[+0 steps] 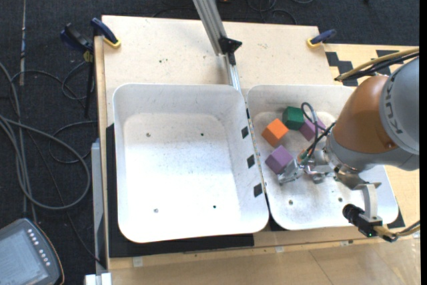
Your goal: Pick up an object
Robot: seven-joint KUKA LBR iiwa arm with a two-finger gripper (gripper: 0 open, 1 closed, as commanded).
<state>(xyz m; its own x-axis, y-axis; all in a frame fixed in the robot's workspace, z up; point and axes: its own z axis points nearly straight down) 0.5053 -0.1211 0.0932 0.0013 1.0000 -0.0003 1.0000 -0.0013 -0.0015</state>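
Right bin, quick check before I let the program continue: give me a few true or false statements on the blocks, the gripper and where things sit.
1. The orange block lies in the right bin. True.
2. The green block sits in the left bin. False: it is in the right bin, just beyond the orange block.
3. The gripper is low in the right bin, right beside the purple block. True.
4. The arm reaches over the left bin. False: it hangs over the right bin.
5. A second, pinkish-purple block lies near the green one. True.
6. The orange block is between the gripper's fingers. False: it lies apart from them, farther up the bin.
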